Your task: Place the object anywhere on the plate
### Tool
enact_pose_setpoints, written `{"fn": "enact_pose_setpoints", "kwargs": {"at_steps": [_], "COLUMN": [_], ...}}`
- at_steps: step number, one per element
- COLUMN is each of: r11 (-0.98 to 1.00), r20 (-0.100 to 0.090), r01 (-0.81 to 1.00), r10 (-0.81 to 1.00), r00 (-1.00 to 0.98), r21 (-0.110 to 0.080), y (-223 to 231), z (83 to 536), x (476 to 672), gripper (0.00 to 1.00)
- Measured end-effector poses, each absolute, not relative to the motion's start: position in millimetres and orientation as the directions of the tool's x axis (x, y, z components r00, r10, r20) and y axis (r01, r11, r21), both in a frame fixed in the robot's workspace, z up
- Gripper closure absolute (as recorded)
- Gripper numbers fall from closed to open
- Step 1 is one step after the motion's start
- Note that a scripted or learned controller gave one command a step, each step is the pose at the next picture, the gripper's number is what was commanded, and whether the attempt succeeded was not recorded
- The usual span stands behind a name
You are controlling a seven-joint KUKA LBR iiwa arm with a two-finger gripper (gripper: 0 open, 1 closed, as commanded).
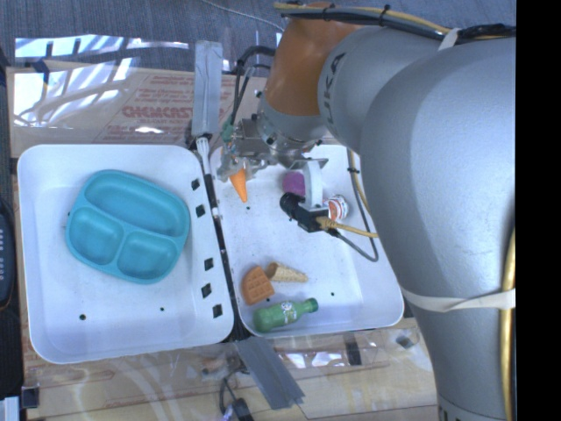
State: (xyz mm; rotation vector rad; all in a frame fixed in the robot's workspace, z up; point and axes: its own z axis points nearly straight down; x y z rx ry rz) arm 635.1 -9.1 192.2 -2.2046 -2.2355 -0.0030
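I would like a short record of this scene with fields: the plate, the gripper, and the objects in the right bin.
plate: blue divided plate, in left bin
gripper: gripper over right bin, top-left corner, at an orange carrot
other objects: green bottle, waffle, ice-cream cone, purple item

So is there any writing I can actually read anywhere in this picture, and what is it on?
"KU": partial grey letters on the arm's wrist housing, just below the orange band; the rest is cut off by the curve.
Red print on the cardboard sheet behind the bins: too blurred to read.
Label on the green bottle in the right bin: too small to read.
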Motion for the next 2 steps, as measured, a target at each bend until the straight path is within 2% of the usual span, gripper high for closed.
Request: {"fn": "enact_pose_setpoints", "kwargs": {"at_steps": [1, 2], "r11": [0.013, 0.01], "r20": [0.0, -0.002], "r01": [1.0, 1.0], "r10": [1.0, 1.0], "r00": [-0.013, -0.01], "r21": [-0.011, -0.01], "y": [48.9, 47.0], "z": [187.6, 187.8], "x": [584.5, 584.8], "gripper": [1.0, 0.0]}}
